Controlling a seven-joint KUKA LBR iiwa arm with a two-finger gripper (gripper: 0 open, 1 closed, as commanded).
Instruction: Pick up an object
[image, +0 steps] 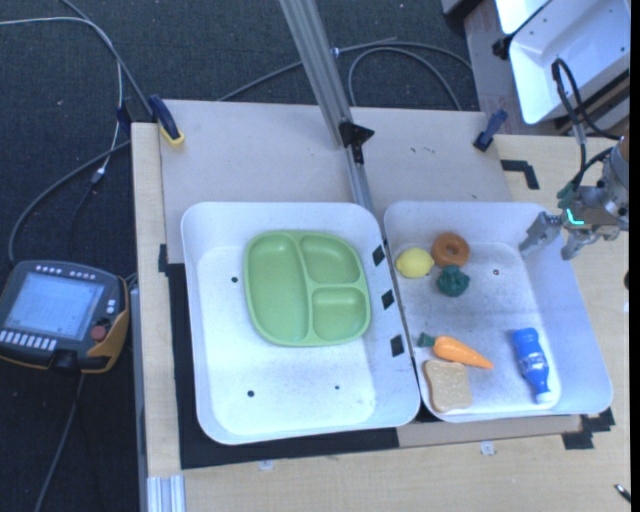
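The right bin (560, 300) holds several toy items: a yellow lemon (414, 263), a brown doughnut (451, 248), a green broccoli piece (452, 283), an orange carrot (462, 351), a slice of bread (448, 386) and a blue bottle (530, 362). My gripper (556, 238) hovers over the bin's far right corner, open, fingers spread with nothing between them. It is well to the right of the doughnut and beyond the bottle.
The left bin (220, 400) carries a green divided plate (306, 287). A metal pole (325, 70) slants across the back of the bench. A teach pendant (55, 315) lies off the bench at left. Blue clamps (165, 120) sit at the back corners.
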